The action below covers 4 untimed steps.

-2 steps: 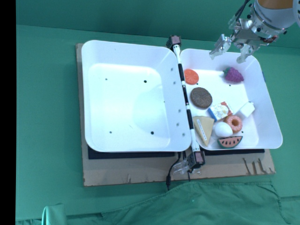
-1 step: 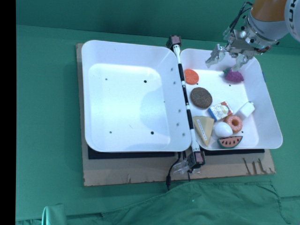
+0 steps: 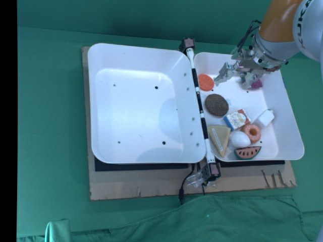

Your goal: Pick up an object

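The right bin (image 3: 287,110) holds several toy foods. A red-orange disc (image 3: 205,82) lies at its left, with a brown round cookie (image 3: 216,105) below it. Nearer the front are a small carton (image 3: 236,119), a white block (image 3: 265,117), a pink donut (image 3: 251,132), a white egg (image 3: 240,139), a cheese wedge (image 3: 219,136) and a watermelon slice (image 3: 248,153). My gripper (image 3: 235,78) hovers over the bin's far part, open, with nothing between its fingers. A small purple piece (image 3: 257,83) peeks out just right of it.
The left bin (image 3: 141,105) is large, white and shallow. A black-and-white divider bar (image 3: 198,100) runs between the bins. Both stand on a cardboard sheet (image 3: 151,185) over green cloth.
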Each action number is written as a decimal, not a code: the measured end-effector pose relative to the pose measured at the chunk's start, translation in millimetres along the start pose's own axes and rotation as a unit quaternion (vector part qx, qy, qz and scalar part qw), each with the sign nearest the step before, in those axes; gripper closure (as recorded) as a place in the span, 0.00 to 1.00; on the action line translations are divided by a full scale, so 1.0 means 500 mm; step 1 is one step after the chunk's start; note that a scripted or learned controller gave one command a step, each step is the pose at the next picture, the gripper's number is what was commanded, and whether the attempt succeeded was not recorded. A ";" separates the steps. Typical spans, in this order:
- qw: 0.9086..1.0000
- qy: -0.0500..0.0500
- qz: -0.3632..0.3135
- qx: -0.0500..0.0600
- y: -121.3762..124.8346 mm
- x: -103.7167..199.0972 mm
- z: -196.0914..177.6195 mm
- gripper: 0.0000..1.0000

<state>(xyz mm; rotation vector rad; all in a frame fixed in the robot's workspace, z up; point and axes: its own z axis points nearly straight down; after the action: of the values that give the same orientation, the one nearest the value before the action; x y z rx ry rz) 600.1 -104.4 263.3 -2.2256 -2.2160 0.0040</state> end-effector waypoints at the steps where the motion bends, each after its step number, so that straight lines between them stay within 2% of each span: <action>1: 1.000 0.000 -0.001 0.000 0.013 0.010 0.090 0.00; 2: 1.000 0.000 -0.001 -0.005 0.018 0.007 0.160 0.00; 3: 1.000 -0.002 0.001 -0.012 0.024 0.003 0.128 1.00; 4: 1.000 -0.001 -0.001 -0.007 0.014 0.012 0.004 1.00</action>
<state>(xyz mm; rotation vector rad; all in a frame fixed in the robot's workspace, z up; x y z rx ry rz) 607.0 -98.3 261.1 -2.2304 -2.2255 -0.0092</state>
